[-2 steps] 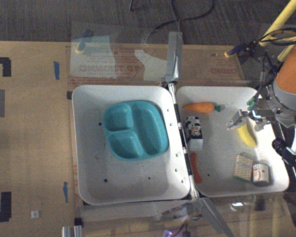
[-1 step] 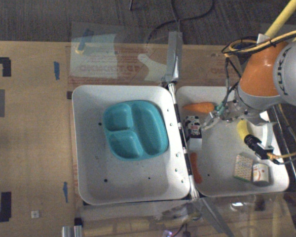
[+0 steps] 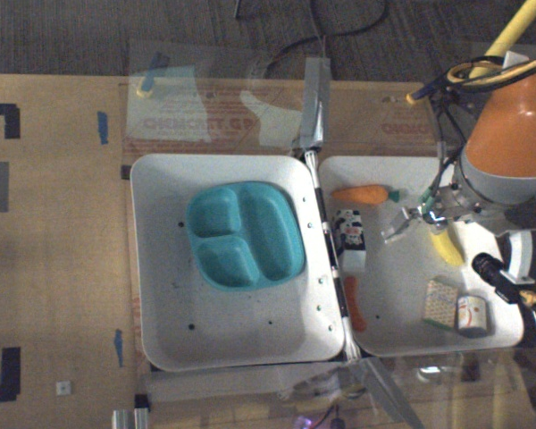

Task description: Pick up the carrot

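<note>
A brown desk (image 3: 62, 266) on dark carpet carries two white bins (image 3: 161, 320), one teal tray (image 3: 246, 235), one carrot (image 3: 360, 195); tool (image 3: 409, 222) state unclear.

A teal 3-compartment tray (image 3: 246, 235) lies in the left white bin (image 3: 161, 329).

Arm (image 3: 509, 123) cut off at 3 o'clock edge, hides right bin (image 3: 402, 329) corner; gripper (image 3: 426, 214) blurred; banana (image 3: 448, 244) partly hidden under it.
</note>
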`<state>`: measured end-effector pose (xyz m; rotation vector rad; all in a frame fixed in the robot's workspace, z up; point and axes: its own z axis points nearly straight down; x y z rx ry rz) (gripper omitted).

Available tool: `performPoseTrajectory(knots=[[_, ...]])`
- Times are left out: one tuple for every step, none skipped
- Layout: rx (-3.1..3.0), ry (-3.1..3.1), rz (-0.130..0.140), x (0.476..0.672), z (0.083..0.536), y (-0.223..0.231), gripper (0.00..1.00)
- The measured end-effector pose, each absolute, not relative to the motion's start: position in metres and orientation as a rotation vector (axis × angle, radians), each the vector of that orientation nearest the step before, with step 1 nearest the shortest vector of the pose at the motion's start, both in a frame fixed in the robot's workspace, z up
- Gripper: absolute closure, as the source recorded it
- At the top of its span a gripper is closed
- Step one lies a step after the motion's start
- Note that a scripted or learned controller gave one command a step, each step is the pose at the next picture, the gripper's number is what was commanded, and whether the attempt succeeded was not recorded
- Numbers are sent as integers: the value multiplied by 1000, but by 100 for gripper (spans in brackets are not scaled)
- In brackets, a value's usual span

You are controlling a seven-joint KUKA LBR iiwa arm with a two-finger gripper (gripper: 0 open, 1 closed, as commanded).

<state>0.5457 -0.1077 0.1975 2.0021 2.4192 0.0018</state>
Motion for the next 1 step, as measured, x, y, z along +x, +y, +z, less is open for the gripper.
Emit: performPoseTrajectory(knots=[[1986,2430,1,608,98,-117,0]])
